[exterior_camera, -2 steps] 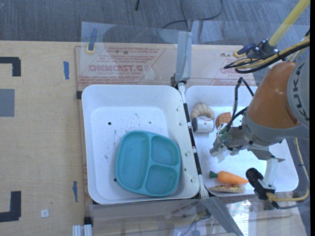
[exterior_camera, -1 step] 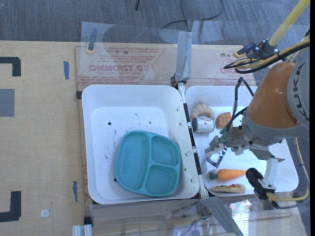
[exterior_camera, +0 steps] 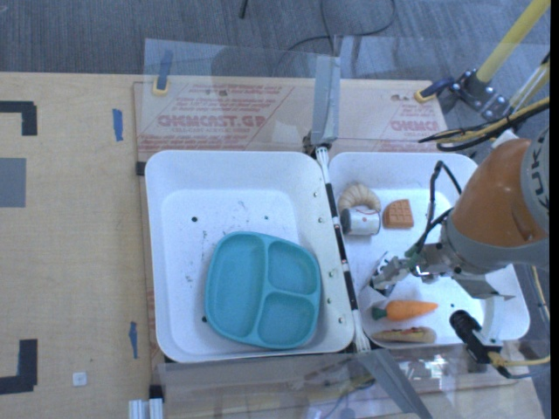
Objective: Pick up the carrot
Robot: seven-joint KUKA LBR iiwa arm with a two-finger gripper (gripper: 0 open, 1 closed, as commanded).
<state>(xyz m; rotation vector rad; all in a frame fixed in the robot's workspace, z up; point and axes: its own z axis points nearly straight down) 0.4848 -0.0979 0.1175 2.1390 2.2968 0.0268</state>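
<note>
Too small and blurred at the gripper [exterior_camera: 390,271] to tell whether open or closed; no sign of anything held there. Hung low over the right bin [exterior_camera: 384,168], in the lower right of the frame, at the end of the grey and orange arm [exterior_camera: 502,208] reaching in from the right edge. Probably parked there as an approach to the carrot [exterior_camera: 409,309], lying flat just below in the frame, green end to the left, pointed tip to the right, apart from the gripper as far as can be seen. Not yet lined up, by the look of it: set over the green end rather than over the thick middle, so likely in need of a short shift toward the lower right of the frame before closing. Just below the carrot, close against the bin's lower wall, a small hot dog [exterior_camera: 403,334], lying parallel and near enough to be nudged or caught along with it. Farther up the same bin, well clear of the job, a croissant [exterior_camera: 359,196], a small white can [exterior_camera: 360,222] on its side and an orange waffle square [exterior_camera: 398,213]. To the lower right, something dark and blurred by the arm, hard to name. Across the divider, in the left bin [exterior_camera: 157,234], a teal divided plate [exterior_camera: 262,291], no hindrance to the pick.
</note>
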